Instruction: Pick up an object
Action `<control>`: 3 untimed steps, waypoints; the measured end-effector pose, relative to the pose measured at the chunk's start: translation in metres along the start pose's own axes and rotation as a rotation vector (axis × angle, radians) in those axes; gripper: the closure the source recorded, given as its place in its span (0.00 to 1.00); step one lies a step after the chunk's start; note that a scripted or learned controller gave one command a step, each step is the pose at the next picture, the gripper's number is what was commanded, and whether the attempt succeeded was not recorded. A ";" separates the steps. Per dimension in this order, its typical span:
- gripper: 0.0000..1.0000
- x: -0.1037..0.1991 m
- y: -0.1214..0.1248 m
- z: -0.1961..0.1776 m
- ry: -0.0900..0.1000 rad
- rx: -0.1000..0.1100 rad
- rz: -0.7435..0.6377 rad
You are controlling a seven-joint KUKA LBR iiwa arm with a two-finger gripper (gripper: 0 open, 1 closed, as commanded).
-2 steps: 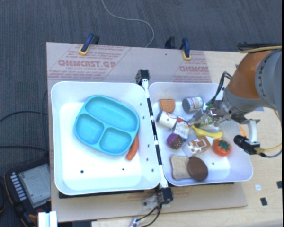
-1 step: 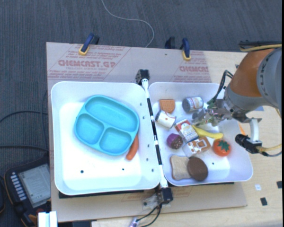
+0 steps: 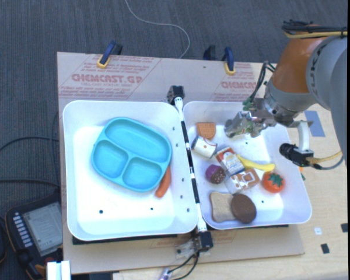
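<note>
My gripper (image 3: 242, 127) hangs over the back of the right bin (image 3: 300, 200), above the toy food and just right of an orange cracker (image 3: 206, 130). Below it lie a small white cup (image 3: 203, 148), a tilted carton (image 3: 229, 160), a second carton (image 3: 244, 181), a banana (image 3: 259, 165), a purple piece (image 3: 215, 174), a tomato (image 3: 273, 181), a bread slice (image 3: 220, 206) and a brown cookie (image 3: 243, 208). Nothing shows in the gripper.
The left bin (image 3: 81, 214) holds a blue divided plate (image 3: 131, 154) with a carrot (image 3: 163, 185) beside its right edge. A black divider (image 3: 186, 150) runs between the bins. Blue clamps (image 3: 108, 52) pin the board at the back.
</note>
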State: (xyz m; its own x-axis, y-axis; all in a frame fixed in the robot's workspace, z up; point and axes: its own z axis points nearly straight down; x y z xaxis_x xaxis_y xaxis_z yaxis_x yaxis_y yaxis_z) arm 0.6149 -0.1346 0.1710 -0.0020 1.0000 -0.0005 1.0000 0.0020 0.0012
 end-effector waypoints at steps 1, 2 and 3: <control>1.00 0.087 -0.066 -0.013 0.001 0.003 0.000; 1.00 0.087 -0.066 -0.023 0.000 0.003 0.000; 1.00 0.150 -0.084 -0.013 0.001 0.003 0.000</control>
State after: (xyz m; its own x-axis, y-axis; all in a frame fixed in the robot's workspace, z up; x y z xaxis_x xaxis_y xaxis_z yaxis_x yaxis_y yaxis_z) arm 0.5303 0.0155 0.1839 -0.0020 1.0000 0.0001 1.0000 0.0020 -0.0021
